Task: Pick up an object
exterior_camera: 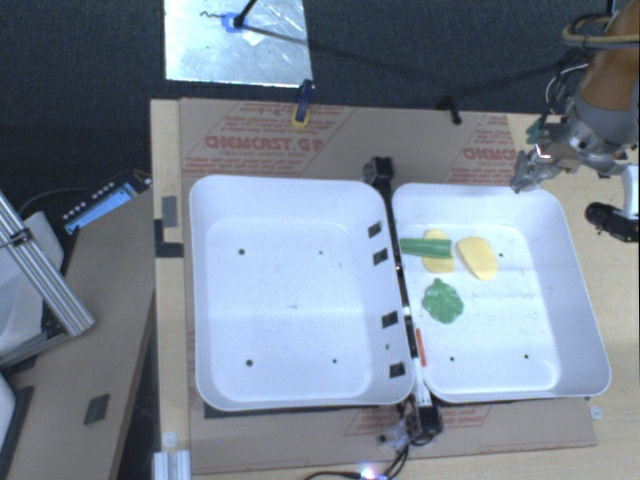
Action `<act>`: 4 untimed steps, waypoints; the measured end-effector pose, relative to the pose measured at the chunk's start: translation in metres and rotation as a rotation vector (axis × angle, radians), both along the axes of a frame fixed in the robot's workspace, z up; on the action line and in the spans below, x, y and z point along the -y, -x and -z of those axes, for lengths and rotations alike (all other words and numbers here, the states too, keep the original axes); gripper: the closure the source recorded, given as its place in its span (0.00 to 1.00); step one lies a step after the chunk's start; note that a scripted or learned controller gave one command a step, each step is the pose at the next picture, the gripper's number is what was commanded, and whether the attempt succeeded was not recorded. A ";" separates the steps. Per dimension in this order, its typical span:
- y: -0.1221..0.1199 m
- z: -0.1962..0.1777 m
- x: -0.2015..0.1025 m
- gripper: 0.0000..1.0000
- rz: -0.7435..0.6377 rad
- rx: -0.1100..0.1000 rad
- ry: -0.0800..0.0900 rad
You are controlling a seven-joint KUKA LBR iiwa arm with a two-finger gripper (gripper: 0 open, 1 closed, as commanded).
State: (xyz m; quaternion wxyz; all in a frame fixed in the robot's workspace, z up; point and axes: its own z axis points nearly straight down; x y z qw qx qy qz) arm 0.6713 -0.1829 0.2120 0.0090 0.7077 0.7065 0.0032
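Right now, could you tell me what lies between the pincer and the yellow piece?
In the camera view, between the pincer and the yellow piece lie the right bin's back rim and bare white floor.

Arm in at upper right, wrist angled down and to the left. Orange band sits up and right of the fingers, grey wrist housing between band and fingers. Gripper (524,176) is low, tip pointing down-left. Nothing visible under the tip. Cables loop above the band.

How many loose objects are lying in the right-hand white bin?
3, clustered in its left half: a green stick against the divider, a pale yellow oval piece right of it, and a green leafy piece below them.
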 end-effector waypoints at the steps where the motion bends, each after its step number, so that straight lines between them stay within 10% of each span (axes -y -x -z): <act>1: 0.002 -0.147 -0.024 1.00 -0.009 0.004 -0.004; 2: 0.027 -0.283 -0.018 1.00 -0.007 0.001 -0.003; 4: 0.003 -0.325 0.023 1.00 -0.006 -0.012 -0.006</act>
